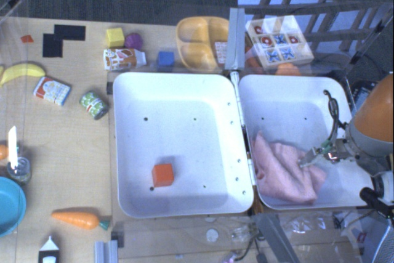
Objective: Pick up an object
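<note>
Starting far to the left of the claw [307, 160]: blue bowl [9, 207] at the bench edge, banana [21, 72] higher up, then small carton [51, 91] and a can [94, 105] lying close together on the wood. Carrot [76, 218] lower down, also far left of the claw. Further toward the claw, but well above its level, a row of small things: yellow block [114, 37], purple ball [133, 41], snack box [124, 58], blue block [165, 58]. Next, the left bin [184, 95], holding one orange-red cube [163, 175] in its lower left part, well apart from the claw and a little lower than it. Above the gap between the bins, a yellow divided dish [200, 43] and, beside it, a noughts-and-crosses board [280, 40], straight above the claw. Then the right bin [283, 101], with a crumpled pink cloth [283, 174] in its lower half, spreading left of the claw and under it. Claw tip down at the right part of this cloth, seeming to touch it. Open or closed: cannot tell, too small and blurred. Nothing seen lifted. Just right of the claw, the arm's orange band [377, 117].
</note>
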Tool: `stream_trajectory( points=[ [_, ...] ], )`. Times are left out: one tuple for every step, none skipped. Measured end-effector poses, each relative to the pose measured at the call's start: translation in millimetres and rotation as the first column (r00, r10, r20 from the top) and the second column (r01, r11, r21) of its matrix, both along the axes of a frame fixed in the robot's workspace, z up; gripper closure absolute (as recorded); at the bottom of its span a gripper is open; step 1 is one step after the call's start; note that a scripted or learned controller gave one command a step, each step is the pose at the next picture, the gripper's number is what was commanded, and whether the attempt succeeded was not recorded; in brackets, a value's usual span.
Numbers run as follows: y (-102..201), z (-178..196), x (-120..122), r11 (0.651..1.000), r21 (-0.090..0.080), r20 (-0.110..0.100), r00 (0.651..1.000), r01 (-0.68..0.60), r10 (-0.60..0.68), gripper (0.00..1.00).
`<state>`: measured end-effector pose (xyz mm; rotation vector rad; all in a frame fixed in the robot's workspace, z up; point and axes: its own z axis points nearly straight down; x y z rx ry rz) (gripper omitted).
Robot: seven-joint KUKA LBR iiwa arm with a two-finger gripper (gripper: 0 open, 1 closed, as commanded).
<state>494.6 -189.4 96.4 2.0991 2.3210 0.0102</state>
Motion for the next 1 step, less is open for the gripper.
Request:
stream_trajectory(
  points=[
    [47.2,-4.0,11.0,0.998,-0.003,0.008,0.998,-0.062,0.062,0.00]
  ],
)
